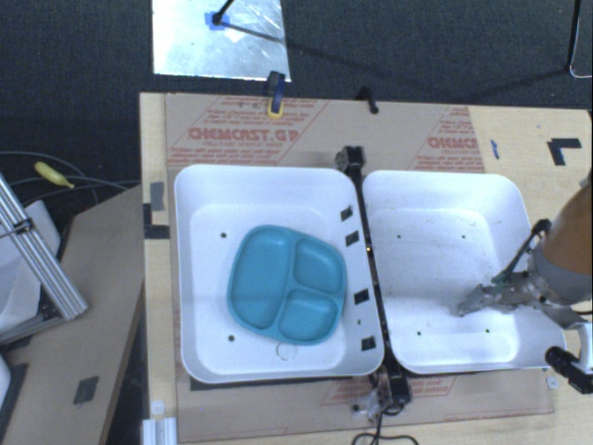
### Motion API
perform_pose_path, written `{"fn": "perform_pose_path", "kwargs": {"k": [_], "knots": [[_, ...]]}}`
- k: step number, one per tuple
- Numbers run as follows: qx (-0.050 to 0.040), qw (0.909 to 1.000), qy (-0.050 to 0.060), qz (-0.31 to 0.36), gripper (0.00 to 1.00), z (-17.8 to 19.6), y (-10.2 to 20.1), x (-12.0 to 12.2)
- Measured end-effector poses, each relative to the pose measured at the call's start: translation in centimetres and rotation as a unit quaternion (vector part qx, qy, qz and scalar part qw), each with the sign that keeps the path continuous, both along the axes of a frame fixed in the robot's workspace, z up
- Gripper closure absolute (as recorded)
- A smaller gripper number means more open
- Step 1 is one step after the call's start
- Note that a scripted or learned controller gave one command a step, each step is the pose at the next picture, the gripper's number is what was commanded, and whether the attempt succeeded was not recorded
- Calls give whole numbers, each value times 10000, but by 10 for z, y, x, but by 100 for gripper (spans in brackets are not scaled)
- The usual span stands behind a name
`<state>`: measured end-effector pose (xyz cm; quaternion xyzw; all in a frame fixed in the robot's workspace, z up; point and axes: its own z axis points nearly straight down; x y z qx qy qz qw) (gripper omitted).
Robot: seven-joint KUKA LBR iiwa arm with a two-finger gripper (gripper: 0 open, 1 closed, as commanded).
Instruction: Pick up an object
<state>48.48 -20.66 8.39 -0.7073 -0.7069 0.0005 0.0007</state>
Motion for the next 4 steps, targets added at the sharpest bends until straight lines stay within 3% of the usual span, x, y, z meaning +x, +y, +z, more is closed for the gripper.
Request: {"fn": "perform_pose_path", "kwargs": {"k": [1,2,3,4], "knots": [[-18,10000,-47,24,0,71,0,3],[-10,10000,-17,6,0,-2,0,2],[-16,10000,-40,22,0,61,0,3],[-8,10000,-14,9,0,-2,0,2]]}}
